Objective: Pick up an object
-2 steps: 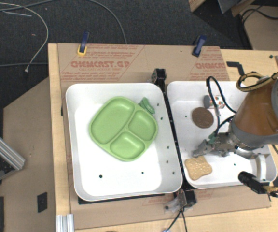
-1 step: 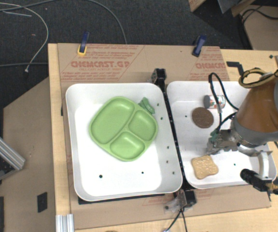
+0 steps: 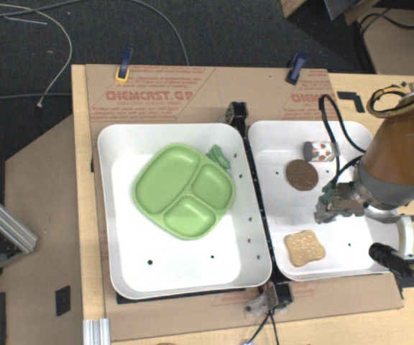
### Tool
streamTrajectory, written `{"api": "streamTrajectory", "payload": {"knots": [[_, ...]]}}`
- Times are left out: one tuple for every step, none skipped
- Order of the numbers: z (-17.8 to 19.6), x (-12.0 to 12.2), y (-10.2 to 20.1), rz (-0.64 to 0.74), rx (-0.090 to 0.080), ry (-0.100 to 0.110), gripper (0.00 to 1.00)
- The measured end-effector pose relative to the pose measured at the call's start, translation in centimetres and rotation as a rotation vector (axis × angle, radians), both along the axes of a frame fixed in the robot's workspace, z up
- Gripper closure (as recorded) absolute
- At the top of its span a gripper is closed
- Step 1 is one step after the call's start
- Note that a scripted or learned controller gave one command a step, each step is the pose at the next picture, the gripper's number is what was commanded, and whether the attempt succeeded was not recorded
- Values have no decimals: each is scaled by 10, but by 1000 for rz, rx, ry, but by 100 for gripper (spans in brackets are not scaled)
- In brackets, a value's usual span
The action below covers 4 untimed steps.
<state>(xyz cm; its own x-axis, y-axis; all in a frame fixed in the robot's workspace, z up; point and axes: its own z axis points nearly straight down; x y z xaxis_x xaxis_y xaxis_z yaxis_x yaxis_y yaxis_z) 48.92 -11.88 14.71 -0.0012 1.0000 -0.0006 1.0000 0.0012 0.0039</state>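
Note:
In the right bin (image 3: 279,264) lie a brown round disc (image 3: 302,175), a tan square cracker-like piece (image 3: 305,248) and a small grey cylinder with coloured dots (image 3: 320,151). My gripper (image 3: 334,205) hangs low over the bin's middle, just right of the brown disc and above the tan piece. Nothing shows between its fingers. The arm's orange band and grey wrist (image 3: 397,157) rise to the right.
The left bin (image 3: 117,264) holds a green three-compartment plate (image 3: 185,190) with a small dark green item (image 3: 219,157) at its upper right edge. Black clamps (image 3: 236,112) sit between the bins. A black cable (image 3: 333,131) loops over the right bin's back.

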Motion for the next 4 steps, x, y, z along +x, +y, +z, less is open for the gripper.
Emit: {"api": "streamTrajectory", "payload": {"knots": [[49, 10, -1, 0, -1, -1, 100], [94, 16, -6, 0, -1, -2, 100], [124, 17, -6, 0, 0, -1, 100], [124, 31, 49, 6, 3, 2, 100]]}}
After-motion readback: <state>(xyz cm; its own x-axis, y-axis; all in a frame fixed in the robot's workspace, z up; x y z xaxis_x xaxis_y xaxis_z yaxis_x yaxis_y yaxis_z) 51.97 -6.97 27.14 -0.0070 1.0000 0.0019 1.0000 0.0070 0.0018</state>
